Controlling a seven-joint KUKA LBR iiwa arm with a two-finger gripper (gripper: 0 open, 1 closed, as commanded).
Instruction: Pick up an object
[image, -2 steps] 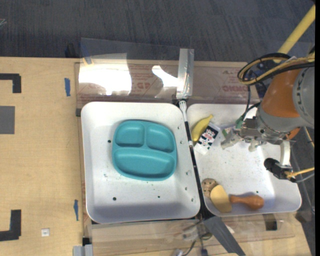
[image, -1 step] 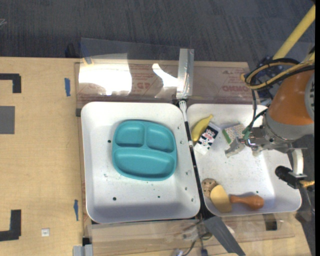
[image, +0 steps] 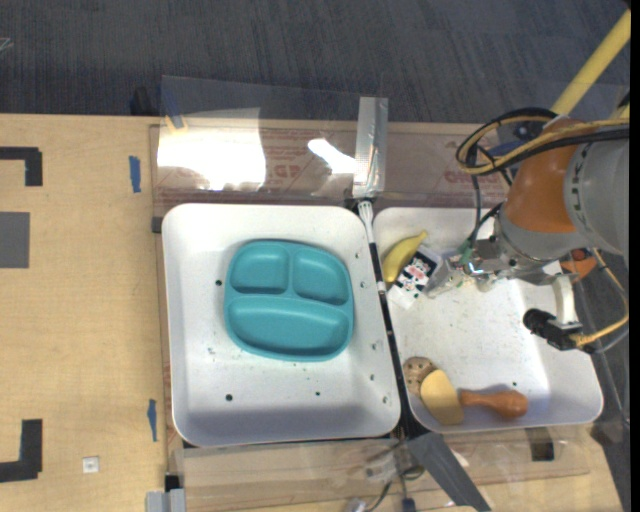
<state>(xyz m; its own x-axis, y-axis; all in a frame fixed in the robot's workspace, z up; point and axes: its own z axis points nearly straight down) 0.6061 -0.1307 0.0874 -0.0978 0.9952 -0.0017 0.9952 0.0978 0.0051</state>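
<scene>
Roughly: gripper (image: 452, 277) sits low in the right bin (image: 580, 400), near its upper-left part; the fingertips are a small blur, so whether it's open or closed, cannot tell. Nothing visibly between them. Just left of it, close by or maybe touching, a small black-and-white printed item (image: 417, 273), card or little box, too small to name. Hard against that, a banana (image: 401, 255), lying at a slant by the divider between the bins. Well apart, at the bin's bottom-left, a wooden brush or scoop with an orange-brown handle (image: 468, 399), and a speckled round thing (image: 415, 370) touching its pale head. Left bin (image: 190, 400) holds a teal divided plate (image: 290, 299), middle of the bin. Likely step: closing in on the card/banana cluster. To do it well, centre over one item only, banana being the thicker, across its narrow width, clear of the bin wall, close fully before lifting. Risk: pinching the flat card edge and slipping off.
</scene>
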